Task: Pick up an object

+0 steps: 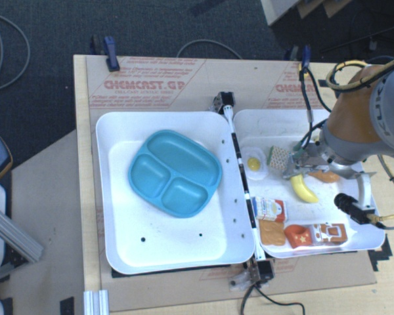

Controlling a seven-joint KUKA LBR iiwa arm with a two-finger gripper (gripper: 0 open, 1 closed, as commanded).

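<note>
Faintly legible on the bench (pixel 184 77) board: red "CHEMCAST GP" print, repeated. Low in the right bin (pixel 375 240), near its middle: gripper (pixel 301 168), fingers' state impossible to tell. Just below it, banana (pixel 305 189), touching or nearly so. Alongside: orange piece (pixel 325 175), egg (pixel 254 164), small cartons (pixel 315 235). Centred in the left bin (pixel 111 195): blue plate (pixel 175 172).
</note>
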